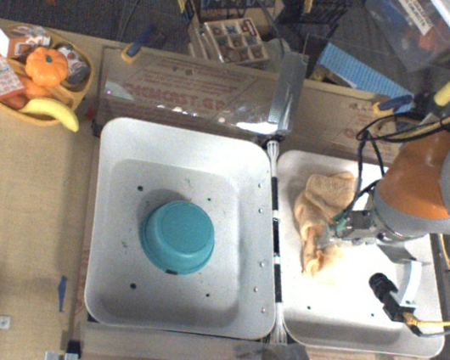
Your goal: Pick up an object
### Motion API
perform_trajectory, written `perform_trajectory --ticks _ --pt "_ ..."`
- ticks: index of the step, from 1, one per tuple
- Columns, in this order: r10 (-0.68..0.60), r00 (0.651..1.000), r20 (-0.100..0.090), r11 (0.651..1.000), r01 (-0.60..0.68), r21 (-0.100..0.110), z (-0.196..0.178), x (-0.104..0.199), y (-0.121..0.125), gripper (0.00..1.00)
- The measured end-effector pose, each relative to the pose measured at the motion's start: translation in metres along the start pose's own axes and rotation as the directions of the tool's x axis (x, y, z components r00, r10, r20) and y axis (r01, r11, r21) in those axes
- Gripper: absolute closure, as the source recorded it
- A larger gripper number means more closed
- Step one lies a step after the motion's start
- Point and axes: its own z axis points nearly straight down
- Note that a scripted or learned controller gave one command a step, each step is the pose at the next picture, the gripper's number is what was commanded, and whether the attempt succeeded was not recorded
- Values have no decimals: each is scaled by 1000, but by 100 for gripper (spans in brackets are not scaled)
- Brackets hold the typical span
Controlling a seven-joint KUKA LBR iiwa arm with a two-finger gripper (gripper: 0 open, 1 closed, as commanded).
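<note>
The gripper (334,235) is down in the right bin (355,323), right at the tan cloth (323,208); whether its fingers are open or have any hold on the cloth cannot be told from here. The cloth lies crumpled along that bin's left side. The left bin (127,149) holds a teal bowl (179,236), upside down near its middle. A basket of toy fruit (31,80) sits at the bench's far left corner.

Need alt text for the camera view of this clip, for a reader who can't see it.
Seen from above, the grey and orange arm reaches from the right into the right bin, its tool down at a crumpled tan cloth. The left bin holds an upturned teal bowl; a basket of toy food sits on the bench at far left.
</note>
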Motion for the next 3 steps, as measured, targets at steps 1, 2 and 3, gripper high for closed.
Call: perform_trajectory --ticks 1,2,3 --pt "0 1000 0 1000 0 0 0 0 0 0" --pt "4 1000 0 1000 -4 1 -7 -2 0 100" --pt "4 1000 0 1000 -4 1 -7 -2 0 0"
